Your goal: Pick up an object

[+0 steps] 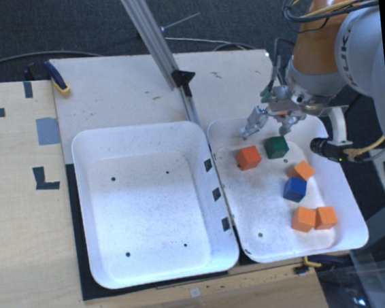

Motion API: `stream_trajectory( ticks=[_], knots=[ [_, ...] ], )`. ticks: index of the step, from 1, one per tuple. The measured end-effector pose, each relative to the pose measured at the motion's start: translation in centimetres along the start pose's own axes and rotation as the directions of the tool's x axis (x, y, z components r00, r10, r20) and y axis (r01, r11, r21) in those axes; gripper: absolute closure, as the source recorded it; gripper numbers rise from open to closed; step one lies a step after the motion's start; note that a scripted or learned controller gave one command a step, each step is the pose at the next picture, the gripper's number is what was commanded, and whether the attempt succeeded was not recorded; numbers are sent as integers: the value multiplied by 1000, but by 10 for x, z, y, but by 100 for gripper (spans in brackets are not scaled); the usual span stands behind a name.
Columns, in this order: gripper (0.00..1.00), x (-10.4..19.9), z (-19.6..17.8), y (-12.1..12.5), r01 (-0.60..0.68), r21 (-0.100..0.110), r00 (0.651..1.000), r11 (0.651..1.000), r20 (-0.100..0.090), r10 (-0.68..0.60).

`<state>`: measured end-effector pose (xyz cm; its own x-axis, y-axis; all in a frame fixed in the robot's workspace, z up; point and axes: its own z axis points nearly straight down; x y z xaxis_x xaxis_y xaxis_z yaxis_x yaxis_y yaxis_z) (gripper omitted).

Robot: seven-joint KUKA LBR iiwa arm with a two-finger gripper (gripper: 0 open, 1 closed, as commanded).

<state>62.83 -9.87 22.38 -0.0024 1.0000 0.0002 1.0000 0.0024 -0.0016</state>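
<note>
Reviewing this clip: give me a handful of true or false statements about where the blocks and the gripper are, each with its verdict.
1. All the blocks lie in the right bin. True.
2. The gripper is shut on the green block. False: its fingers are spread and hold nothing; the green block lies in the bin just below it.
3. There is one blue block. True.
4. The red-orange block sits in the left bin. False: it is in the right bin, beside the green block.
5. Two orange blocks lie side by side near the right bin's front edge. True.
</note>
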Motion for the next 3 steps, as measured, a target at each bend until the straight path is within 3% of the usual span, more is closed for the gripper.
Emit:
stream_trajectory(
  ticks=[1, 2, 3],
  knots=[
    [0, 36, 34, -14, 1, 4, 1000, 1000, -1, -1],
    [0, 44, 32, -27, -1, 2, 1000, 1000, 0, 1],
    [0, -45, 119, -15, -8, 7, 1000, 1000, 3, 8]
  ],
)
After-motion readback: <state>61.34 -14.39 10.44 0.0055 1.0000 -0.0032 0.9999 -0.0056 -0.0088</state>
